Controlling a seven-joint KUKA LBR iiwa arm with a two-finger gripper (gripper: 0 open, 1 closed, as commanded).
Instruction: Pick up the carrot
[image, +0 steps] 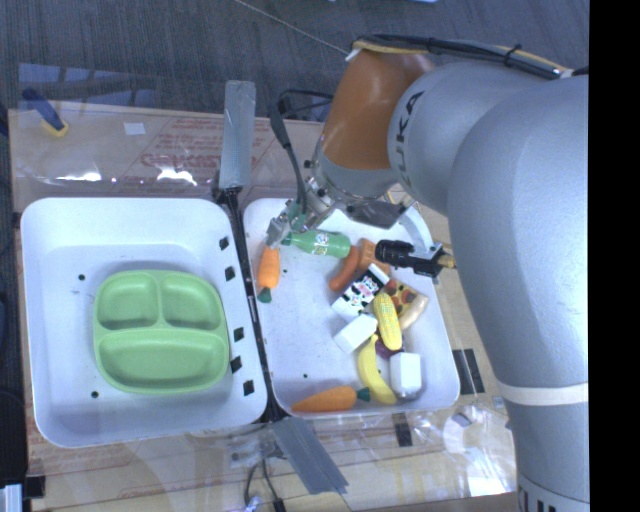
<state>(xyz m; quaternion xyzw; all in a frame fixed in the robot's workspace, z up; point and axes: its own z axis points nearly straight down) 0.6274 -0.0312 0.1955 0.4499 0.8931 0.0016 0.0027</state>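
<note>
An orange carrot with a green end lies upright along the left wall of the right bin. A second carrot lies flat against that bin's front wall. My gripper hangs just above the top end of the first carrot, beside the cap of a green bottle. The arm's orange band and grey body cover the bin's back right corner. Nothing shows held in the gripper.
The right bin also holds a sausage, a cow-patterned carton, a corn cob, a banana and white blocks. A green divided plate sits in the left bin.
</note>
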